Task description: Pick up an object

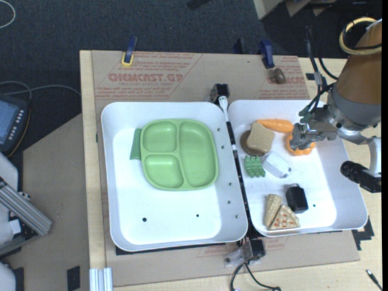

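On the left of your worktop (97, 162) sits a shallow white bin (121, 217) holding a light green divided plate (180, 153) with three compartments, and a green piece (134, 144) peeks out from under the plate's left edge. To its right, touching along a shared edge, you have a second white bin (339, 211). Its left side holds a brown round piece (247, 143) partly under a tan bread-like block (260, 137), with a small green ridged object (254, 166) just below. Beside that lies a white block (277, 163). Near the front you find a pizza-slice toy (280, 213) and a black object (296, 197). Toward the back lies an orange carrot (276, 125). Farther right, your end effector (301, 139) hangs low over an orange object (302, 148); you cannot tell how its fingers stand.
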Available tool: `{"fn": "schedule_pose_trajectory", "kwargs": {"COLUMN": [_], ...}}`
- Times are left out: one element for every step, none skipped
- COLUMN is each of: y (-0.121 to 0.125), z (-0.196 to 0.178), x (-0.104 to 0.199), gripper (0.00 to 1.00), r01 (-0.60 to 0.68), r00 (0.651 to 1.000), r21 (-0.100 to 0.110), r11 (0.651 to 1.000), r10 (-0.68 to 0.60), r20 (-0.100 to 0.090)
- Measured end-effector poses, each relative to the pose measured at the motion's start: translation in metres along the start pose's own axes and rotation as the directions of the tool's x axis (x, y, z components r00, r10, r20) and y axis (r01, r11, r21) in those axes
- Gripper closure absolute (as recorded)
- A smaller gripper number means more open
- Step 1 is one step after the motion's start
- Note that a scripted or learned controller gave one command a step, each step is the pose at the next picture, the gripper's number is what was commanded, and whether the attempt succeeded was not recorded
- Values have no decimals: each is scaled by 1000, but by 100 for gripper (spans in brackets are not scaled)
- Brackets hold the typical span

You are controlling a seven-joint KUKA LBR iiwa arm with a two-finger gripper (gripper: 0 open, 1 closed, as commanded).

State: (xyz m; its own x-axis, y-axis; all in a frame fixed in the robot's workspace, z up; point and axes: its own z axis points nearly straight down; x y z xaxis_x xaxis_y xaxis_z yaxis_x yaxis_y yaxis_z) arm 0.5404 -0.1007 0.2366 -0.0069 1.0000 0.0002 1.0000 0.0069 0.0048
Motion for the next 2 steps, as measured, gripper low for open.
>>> {"fn": "schedule_pose_trajectory", "kwargs": {"y": [20,55], "z": [1,2], "x": [57,95], "gripper": [100,100], "r01": [1,-2], "r00": [1000,1000], "r21": [2,0], "r11": [1000,1000], "r10": [-1,2], "r20": [-1,0]}}
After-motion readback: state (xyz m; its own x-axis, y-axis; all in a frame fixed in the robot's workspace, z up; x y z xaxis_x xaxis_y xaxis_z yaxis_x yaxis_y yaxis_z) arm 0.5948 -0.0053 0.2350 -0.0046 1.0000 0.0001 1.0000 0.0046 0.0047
